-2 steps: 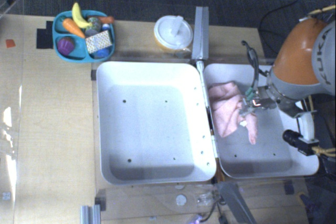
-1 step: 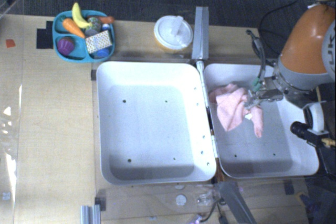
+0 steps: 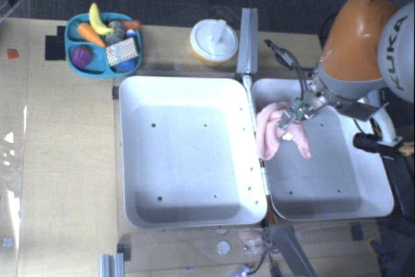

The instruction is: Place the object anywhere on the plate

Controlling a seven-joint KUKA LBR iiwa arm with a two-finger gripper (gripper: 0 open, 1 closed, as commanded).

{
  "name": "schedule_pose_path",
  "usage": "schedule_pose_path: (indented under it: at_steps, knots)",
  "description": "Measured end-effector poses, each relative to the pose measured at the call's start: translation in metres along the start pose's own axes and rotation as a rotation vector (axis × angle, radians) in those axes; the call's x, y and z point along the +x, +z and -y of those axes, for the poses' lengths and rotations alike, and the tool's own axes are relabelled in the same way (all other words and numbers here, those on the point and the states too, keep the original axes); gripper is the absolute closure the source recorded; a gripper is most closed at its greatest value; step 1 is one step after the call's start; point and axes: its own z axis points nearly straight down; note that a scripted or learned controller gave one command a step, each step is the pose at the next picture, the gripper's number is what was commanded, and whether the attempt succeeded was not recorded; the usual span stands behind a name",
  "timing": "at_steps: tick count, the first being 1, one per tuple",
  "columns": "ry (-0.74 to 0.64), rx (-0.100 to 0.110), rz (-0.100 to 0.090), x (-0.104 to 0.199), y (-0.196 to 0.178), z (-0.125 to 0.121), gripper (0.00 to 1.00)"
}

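We see the grey arm with the orange band reaching in from the right, its two-finger gripper [image 3: 290, 122] low over the right shallow white bin [image 3: 337, 194] and pressed into the crumpled pink cloth [image 3: 271, 132], which lies against that bin's left wall. We cannot tell how the gripper is set, for the cloth folds hide its tips. The blue divided plate [image 3: 97, 65], holding toy food, sits on the bench beyond the left white bin [image 3: 188, 152], well apart from the cloth.
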Motion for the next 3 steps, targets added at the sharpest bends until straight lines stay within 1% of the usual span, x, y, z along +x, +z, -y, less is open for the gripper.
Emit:
schedule_pose_path:
  at_steps: [1, 2, 3]
  knots:
    - [-0.401, -0.002, 0.0, 0.036, -0.007, -0.035, 1.0]
    - [-0.802, -0.005, 0.001, 0.066, 0.004, -0.069, 1.0]
    - [-1.004, -0.005, 0.001, 0.106, 0.006, -0.102, 1.0]
